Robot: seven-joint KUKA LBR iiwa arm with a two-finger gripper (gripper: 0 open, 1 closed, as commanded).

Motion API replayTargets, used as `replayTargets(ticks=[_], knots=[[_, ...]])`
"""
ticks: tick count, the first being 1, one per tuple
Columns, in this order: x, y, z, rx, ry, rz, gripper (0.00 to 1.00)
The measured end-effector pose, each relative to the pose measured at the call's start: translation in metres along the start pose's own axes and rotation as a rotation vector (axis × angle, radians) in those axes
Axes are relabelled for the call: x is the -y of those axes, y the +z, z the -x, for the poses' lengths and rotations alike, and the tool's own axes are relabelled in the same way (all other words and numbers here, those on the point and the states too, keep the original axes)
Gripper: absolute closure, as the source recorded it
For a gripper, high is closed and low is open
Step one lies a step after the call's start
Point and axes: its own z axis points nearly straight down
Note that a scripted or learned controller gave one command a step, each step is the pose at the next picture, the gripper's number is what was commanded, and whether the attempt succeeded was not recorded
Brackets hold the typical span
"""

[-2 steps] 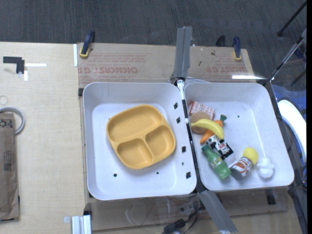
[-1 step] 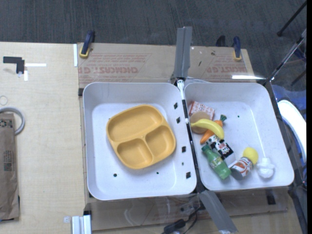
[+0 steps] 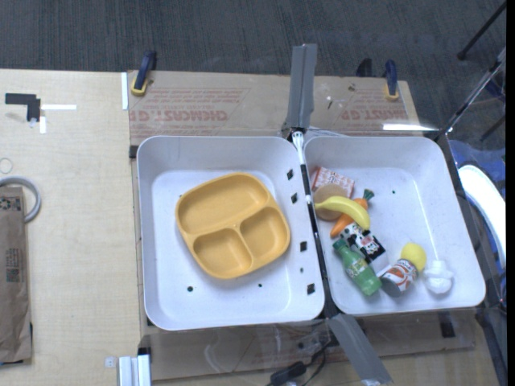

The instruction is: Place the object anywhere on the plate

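A yellow plate [image 3: 232,224] with three compartments lies in the left bin [image 3: 161,280], nothing on it. The right bin [image 3: 426,183] holds a cluster of small objects: a banana [image 3: 339,208], a carrot [image 3: 354,213] under it, a red-and-white packet [image 3: 332,180], a brown bun-like item [image 3: 326,193], a black-and-white carton [image 3: 364,243], a green bottle [image 3: 358,269], a small can [image 3: 397,275], a lemon [image 3: 412,255] and a white piece [image 3: 438,277].
A grey divider post [image 3: 302,87] stands behind the seam between the bins. Two clamps [image 3: 145,72] hold cardboard at the back. A brown paper bag [image 3: 14,264] lies at the bench's left edge.
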Motion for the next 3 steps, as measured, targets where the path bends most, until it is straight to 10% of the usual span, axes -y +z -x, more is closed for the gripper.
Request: replayTargets(ticks=[1, 2, 3], knots=[[0.057, 0.028, -0.023, 0.000, -0.129, 0.000, 1.00], [-0.005, -0.034, -0.030, -0.001, -0.018, 0.001, 1.00], [-0.004, -0.003, -0.033, 0.001, -0.002, -0.001, 1.00]])
